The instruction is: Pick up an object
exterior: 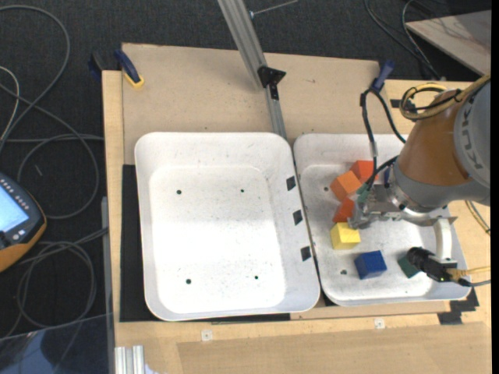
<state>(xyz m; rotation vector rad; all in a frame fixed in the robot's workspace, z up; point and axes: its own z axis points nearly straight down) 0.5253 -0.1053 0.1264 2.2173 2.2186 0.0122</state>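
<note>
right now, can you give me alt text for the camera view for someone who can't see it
A grey robot arm with an orange band reaches from the right into the right white bin, its gripper low among orange blocks, just above a yellow block. A blue block and a green object lie nearer the front; the left white bin sits alongside.

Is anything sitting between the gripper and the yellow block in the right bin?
Nothing visible does. The gripper sits low in the right bin, with the yellow block just below and to its left. The orange blocks crowd in just above it.
</note>
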